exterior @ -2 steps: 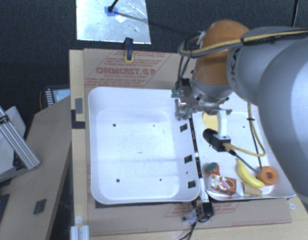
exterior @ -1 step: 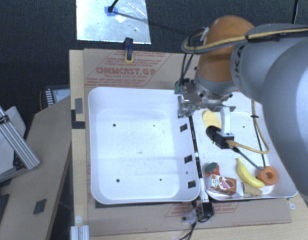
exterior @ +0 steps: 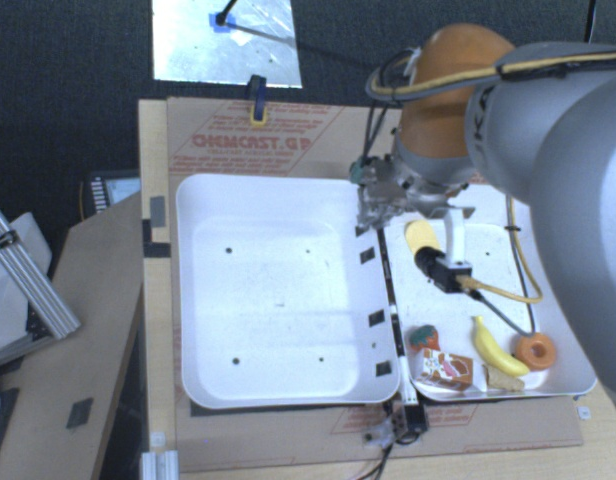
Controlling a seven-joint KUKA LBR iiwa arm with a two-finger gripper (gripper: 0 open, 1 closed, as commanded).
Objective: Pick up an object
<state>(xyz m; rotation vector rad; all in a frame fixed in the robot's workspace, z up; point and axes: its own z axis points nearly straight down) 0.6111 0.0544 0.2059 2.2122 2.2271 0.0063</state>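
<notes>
My gripper (exterior: 371,211) hangs low at the far left corner of the right bin (exterior: 558,363), just by the divider between the two bins. A round yellow object (exterior: 420,235) lies right beside it, partly hidden by the wrist. Along the right bin's near edge lie a banana (exterior: 489,346), an orange ring-shaped object (exterior: 535,350), a small red object with a green top (exterior: 423,338), a red and white packet (exterior: 446,368) and a tan piece (exterior: 504,378). I see nothing held in the gripper.
The left bin (exterior: 278,293) sits directly left of the gripper. The grey arm covers the right bin's far right part. A cardboard sheet (exterior: 253,140) lies under both bins, with a clamp (exterior: 257,98) at its far edge.
</notes>
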